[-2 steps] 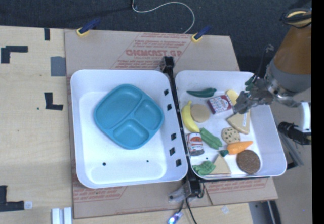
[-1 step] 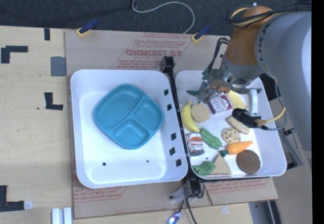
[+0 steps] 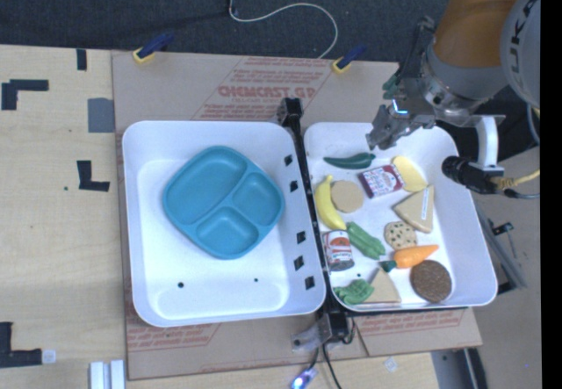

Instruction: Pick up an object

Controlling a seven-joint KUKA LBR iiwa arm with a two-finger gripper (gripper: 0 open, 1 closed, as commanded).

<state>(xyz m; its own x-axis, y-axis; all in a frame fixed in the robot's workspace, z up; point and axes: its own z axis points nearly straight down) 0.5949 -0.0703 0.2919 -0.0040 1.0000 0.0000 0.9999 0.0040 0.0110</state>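
One gripper (image 3: pixel 384 134) hangs over right bin's (image 3: pixel 470 203) far rim, just above green chilli (image 3: pixel 349 160); finger spread cannot be told. Banana (image 3: pixel 327 203), carrot (image 3: pixel 411 256), cookie (image 3: pixel 430 280) lie below. Blue plate (image 3: pixel 223 201) sits in left bin (image 3: pixel 145 229)

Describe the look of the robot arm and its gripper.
The arm is bulky and rounded, with grey casing and a broad orange band above the wrist. A dark cable loops over the orange part. The gripper is a dark grey metal assembly with a small blue light.
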